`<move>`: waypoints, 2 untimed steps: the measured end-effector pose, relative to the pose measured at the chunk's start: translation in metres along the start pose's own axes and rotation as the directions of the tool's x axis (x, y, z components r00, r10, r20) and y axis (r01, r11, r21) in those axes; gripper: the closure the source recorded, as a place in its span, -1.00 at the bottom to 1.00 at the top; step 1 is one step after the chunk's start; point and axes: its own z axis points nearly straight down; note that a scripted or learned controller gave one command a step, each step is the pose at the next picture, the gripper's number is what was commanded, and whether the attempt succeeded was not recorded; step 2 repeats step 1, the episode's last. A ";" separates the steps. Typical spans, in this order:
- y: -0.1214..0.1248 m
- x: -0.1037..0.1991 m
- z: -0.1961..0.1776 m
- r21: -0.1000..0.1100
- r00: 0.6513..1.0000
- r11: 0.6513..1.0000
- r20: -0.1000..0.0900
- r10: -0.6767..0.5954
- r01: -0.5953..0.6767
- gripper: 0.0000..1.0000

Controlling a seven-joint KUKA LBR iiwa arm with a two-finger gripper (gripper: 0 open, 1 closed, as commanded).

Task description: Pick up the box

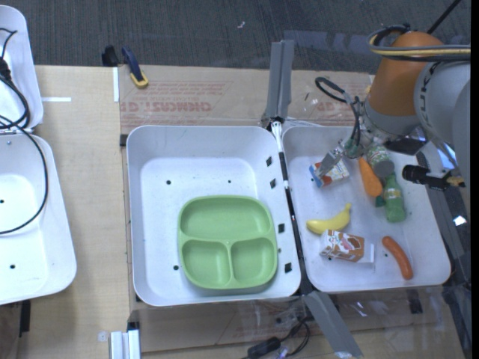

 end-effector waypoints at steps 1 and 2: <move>-0.012 0.013 0.000 -0.002 0.999 0.999 0.005 -0.053 0.053 -1.00; -0.012 0.013 0.000 -0.002 0.999 0.999 0.005 -0.053 0.053 -1.00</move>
